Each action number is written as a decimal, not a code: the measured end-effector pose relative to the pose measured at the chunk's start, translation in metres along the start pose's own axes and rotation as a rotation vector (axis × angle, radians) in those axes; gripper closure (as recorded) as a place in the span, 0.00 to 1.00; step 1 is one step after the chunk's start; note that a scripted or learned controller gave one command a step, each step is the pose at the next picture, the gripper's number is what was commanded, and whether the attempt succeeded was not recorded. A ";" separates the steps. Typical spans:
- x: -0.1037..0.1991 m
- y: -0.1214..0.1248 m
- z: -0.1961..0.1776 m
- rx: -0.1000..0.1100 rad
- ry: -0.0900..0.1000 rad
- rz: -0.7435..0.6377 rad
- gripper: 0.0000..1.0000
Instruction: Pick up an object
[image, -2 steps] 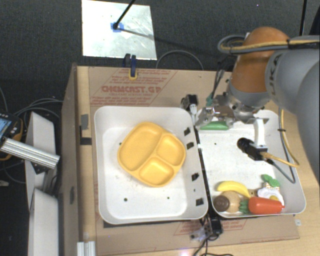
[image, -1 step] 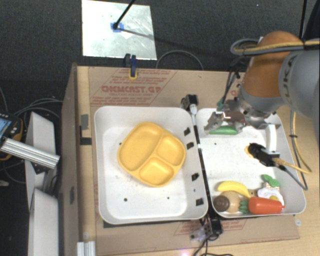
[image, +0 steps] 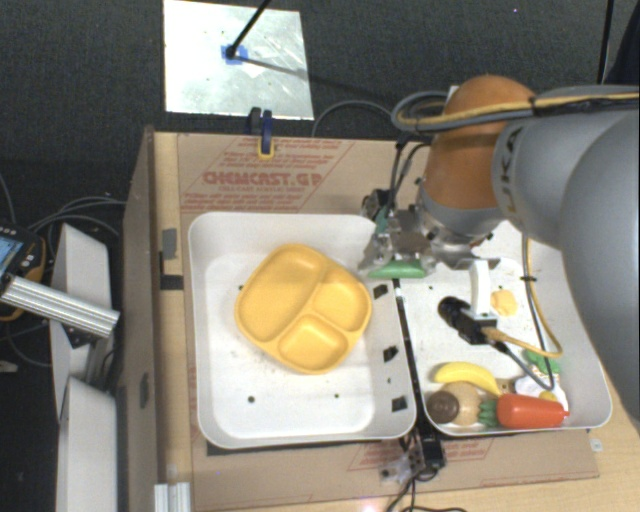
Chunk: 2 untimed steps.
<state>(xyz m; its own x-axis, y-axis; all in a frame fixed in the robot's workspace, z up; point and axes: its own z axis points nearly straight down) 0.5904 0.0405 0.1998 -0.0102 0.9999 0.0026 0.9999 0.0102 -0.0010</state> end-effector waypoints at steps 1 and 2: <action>-0.053 -0.041 -0.016 0.000 -0.004 0.014 1.00; -0.048 -0.016 -0.031 -0.006 -0.002 0.006 1.00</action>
